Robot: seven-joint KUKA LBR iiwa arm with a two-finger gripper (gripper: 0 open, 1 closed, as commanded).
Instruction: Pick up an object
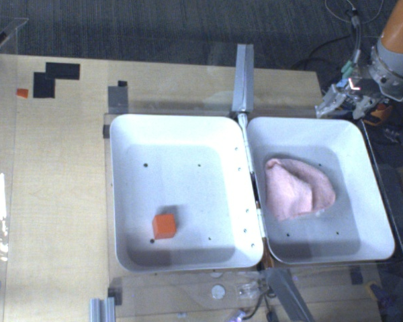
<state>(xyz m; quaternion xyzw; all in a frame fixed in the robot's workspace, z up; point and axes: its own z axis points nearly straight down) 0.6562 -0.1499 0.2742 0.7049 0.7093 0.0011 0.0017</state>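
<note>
Jaw spacing cannot be read at this moment: the gripper [341, 99] appears as a small cluster of pale metal parts at the upper right, too small and cluttered to tell how its jaws stand. Nothing is seen between them, and the gripper touches neither object. It sits just beyond the far right corner of the right bin [369, 180], over the bench edge rather than over the bin floor. Behind it rises the arm [397, 52], grey at the wrist with its orange band at the top right corner of the view, and thin cables [346, 12] loop above it.

Two objects are available. A crumpled pink cloth [299, 188] lies on the floor of the right bin, slightly toward its left wall, well apart from the gripper. A small orange block [164, 226] rests in the left bin [127, 180], near its front left corner, farther still from the gripper. Both bins are shallow and white and stand side by side, touching along a shared middle edge, where a grey metal bar [244, 79] extends away from them. The bench [47, 200] is pale wood; black shapes [54, 78] and a tiny orange marker [22, 93] lie at its far left.
</note>
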